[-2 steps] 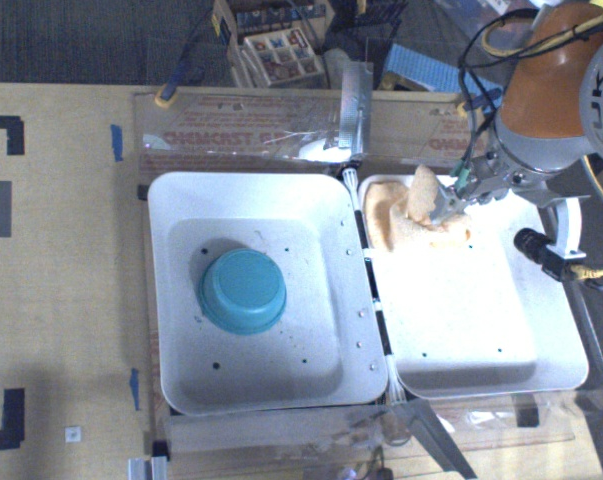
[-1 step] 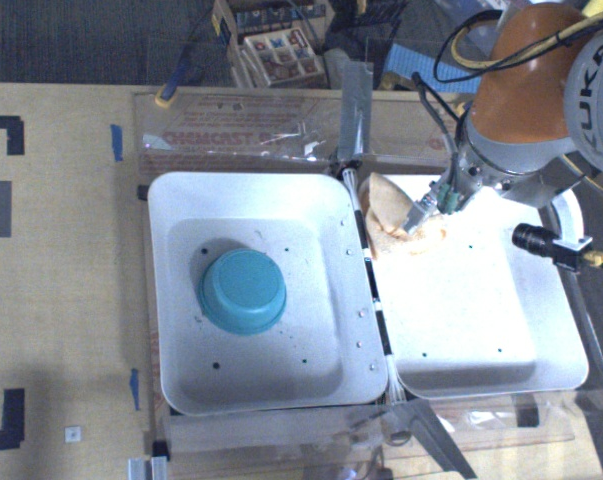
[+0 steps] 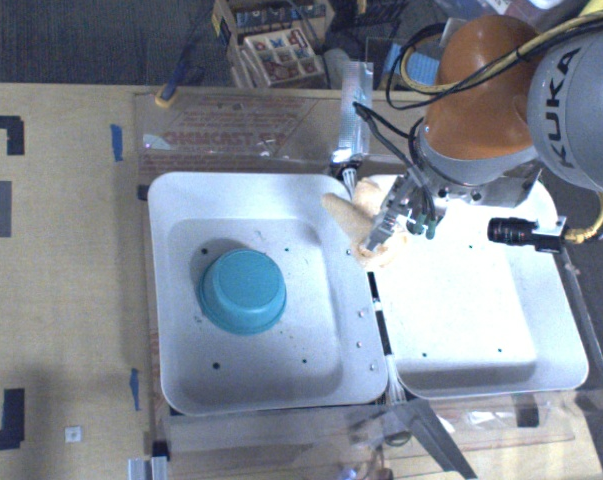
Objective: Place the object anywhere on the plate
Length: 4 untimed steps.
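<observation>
- a pale wooden worktop [image 3: 61,268] carries two shallow white bins side by side, seen from above at a slant.
- the left bin [image 3: 181,368] holds a round teal plate [image 3: 243,290], lying left of the bin's middle.
- the right bin [image 3: 481,318] touches the left bin along their shared rims.
- a tan, bread-like object [image 3: 353,218] lies tilted across those shared rims at the far end, up and to the right of the plate and well apart from it.
- the grey arm with its orange band [image 3: 481,78] reaches over the right bin's far corner.
- the pincer [image 3: 389,230] sits right at the tan object, just beside or touching it; i cannot tell whether its fingers are spread or pressed together, nor whether they pinch the object.
</observation>
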Each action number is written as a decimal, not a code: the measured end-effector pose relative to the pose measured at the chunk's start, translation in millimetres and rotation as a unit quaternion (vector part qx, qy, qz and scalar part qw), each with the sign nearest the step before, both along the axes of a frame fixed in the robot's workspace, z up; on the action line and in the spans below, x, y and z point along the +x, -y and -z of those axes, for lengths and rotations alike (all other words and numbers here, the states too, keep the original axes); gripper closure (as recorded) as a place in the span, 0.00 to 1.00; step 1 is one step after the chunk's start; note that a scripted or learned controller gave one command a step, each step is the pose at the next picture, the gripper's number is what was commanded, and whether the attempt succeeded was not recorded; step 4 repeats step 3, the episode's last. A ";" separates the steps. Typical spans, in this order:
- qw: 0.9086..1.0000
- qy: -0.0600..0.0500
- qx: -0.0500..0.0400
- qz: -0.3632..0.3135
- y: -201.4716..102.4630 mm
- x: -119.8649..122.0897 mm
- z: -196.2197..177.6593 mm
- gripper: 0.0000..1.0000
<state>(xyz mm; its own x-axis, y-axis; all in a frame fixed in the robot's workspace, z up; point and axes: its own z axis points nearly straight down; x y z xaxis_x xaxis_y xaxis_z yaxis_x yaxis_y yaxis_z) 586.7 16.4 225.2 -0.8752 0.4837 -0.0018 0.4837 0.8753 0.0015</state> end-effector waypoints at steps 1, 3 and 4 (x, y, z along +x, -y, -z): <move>0.980 0.000 0.000 -0.198 -46.7 -10.9 8.9 1.00; 0.968 0.002 0.000 -0.250 -96.9 -19.1 2.9 0.00; 0.968 0.002 0.000 -0.250 -96.9 -19.1 2.9 0.00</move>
